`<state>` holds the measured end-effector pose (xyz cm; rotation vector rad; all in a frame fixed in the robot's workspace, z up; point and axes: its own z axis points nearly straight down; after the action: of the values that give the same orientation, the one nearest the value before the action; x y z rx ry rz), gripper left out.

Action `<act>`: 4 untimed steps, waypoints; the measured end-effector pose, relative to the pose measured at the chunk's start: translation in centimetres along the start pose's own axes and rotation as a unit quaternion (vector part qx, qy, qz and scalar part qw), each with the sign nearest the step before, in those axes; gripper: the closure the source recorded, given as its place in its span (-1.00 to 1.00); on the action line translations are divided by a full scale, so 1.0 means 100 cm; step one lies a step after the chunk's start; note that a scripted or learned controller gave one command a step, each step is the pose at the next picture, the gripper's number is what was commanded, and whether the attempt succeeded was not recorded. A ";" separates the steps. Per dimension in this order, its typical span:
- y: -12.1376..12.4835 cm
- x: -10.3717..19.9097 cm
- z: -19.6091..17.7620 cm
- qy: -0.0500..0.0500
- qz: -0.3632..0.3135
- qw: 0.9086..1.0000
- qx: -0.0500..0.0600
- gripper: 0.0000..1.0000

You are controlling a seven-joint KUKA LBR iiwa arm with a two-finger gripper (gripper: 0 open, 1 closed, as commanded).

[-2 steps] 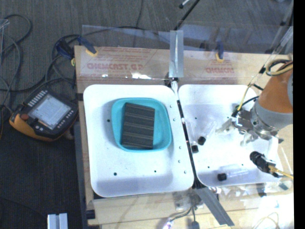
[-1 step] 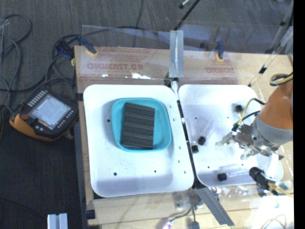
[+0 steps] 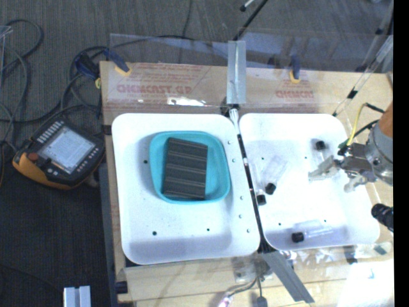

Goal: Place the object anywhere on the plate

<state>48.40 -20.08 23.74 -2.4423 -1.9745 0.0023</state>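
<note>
A teal plate lies in the left bin. On it rests a dark grey ridged block, lying flat and filling most of the plate's middle. My gripper hangs over the right side of the right bin, far from the plate. Its two pale fingers are spread apart and open, with nothing between them.
In the right bin lie a clear vial with a black cap, a second clear vial near the front edge, and a small black piece at the back. A metal divider stands behind the bins. A teach pendant sits on the floor at left.
</note>
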 end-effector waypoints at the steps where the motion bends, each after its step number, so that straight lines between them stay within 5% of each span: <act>1: 0.000 -0.003 0.116 0.000 0.034 0.999 0.001 -1.00; 2: -0.001 0.004 -0.013 -0.001 0.000 1.000 0.000 -1.00; 3: 0.077 0.005 -0.095 -0.002 -0.130 0.991 -0.001 -1.00; 4: 0.041 -0.015 -0.010 -0.001 -0.096 0.995 0.000 -1.00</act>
<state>52.14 -22.43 24.77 -2.2419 -2.2007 0.0050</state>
